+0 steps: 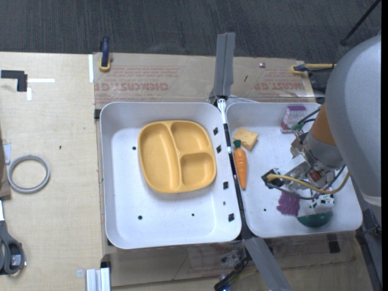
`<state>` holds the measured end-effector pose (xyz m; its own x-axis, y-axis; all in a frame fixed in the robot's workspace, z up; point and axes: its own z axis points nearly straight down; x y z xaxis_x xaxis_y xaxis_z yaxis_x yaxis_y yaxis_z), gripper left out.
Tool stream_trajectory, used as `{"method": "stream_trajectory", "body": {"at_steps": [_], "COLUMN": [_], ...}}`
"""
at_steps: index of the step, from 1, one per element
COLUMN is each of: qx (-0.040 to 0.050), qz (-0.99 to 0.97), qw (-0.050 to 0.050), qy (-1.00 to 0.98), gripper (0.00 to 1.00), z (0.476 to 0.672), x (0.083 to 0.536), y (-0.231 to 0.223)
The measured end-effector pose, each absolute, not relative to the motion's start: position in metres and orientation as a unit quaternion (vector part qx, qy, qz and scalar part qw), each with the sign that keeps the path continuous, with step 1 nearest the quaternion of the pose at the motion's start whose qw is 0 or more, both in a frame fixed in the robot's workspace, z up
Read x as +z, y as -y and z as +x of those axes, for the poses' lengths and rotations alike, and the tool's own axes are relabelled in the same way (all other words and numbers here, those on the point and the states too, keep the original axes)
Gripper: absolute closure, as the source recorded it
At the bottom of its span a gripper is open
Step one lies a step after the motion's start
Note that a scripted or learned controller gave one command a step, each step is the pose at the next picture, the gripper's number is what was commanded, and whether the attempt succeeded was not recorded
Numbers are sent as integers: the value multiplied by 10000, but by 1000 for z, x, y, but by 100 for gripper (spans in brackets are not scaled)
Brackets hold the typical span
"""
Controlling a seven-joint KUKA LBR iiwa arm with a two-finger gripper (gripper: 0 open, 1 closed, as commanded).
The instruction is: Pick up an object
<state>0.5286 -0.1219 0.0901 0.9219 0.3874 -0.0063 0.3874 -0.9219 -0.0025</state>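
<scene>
A: What is being shown, from the largest thing down?

B: Two shallow white plastic bins (115,180) are being viewed side by side. A yellow three-compartment plastic plate (177,156) is lying in the left one. The grey arm with the orange band (357,126) is reaching into the right bin, the gripper (303,183) being hung low among its cables.

A: And the likely targets?

B: An orange carrot-shaped toy (241,166) is lying by the right bin's left wall, its long axis running up and down the view; it is lying to the gripper's left, apart from it. A pale yellow wedge-shaped block (247,139) is resting just above it. A purple soft-looking piece (288,205) and a dark green rounded object (314,219) are lying just below the gripper.

A: The jaws?

B: Their state cannot be told; nothing is being seen held.
</scene>
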Motion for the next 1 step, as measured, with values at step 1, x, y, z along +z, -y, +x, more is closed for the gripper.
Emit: {"method": "stream_trajectory", "body": {"at_steps": [1], "qx": [23], "qz": [-9621], "qw": [0], "qy": [2728], "gripper": [100], "z": [520], "x": [291], "y": [185]}}
